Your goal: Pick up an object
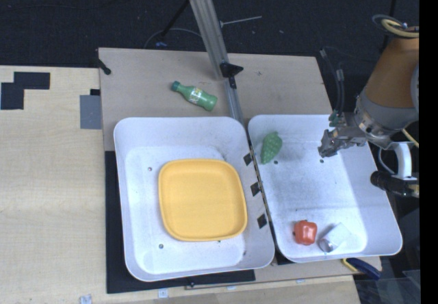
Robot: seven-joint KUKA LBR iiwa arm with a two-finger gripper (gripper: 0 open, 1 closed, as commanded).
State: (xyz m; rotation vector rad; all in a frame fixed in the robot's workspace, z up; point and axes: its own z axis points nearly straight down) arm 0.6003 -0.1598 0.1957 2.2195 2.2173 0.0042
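In the right bin (308, 186) lie a green leaf-shaped object (271, 146) near the upper left, a red-orange piece (305, 231) at the front, and a small silvery-white item (330, 239) just right of it. My gripper (328, 146) hovers over the bin's upper right part, well right of the green object and far above the red piece. Nothing shows between its fingers. The left bin (137, 159) holds a square yellow plate (202, 198).
A green bottle (194, 95) lies on the bench behind the left bin. A slanted aluminium rail (213, 29) rises behind the gap between the bins. Black clips (254, 186) line the wall the two bins share.
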